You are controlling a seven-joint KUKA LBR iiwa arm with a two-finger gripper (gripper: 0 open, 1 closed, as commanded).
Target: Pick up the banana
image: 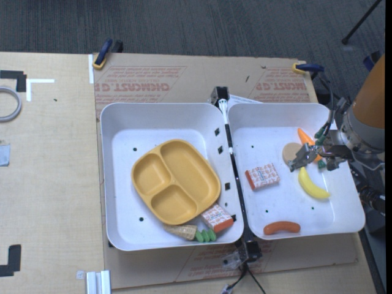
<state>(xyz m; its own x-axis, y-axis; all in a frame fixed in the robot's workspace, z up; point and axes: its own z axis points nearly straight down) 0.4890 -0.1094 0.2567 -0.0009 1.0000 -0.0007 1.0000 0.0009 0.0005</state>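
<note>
- Right now the gripper (310, 156) hangs low over the right bin (349, 222), reaching in from the right side, with the grey wrist and orange band behind it.
- Its fingers (301, 160) are dark and lie against clutter, so I cannot tell whether they are apart or together; nothing is seen clamped between them.
- The banana (313, 185) lies on the bin floor just below the fingers, toward the near wall, yellow, curved, and apart from the fingertips as far as can be seen.
- A carrot (304, 136) sits just above the fingers, partly hidden by them, beside a tan disc (291, 152).
- A red-and-white box (263, 176) lies to the left of the fingers, near the wall between the bins.
- A sausage (282, 228) rests well below the fingers, by the near wall.
- Farther left, the left bin (116, 164) holds a yellow plate (176, 180) with three compartments, plus small items at its near edge.
</note>
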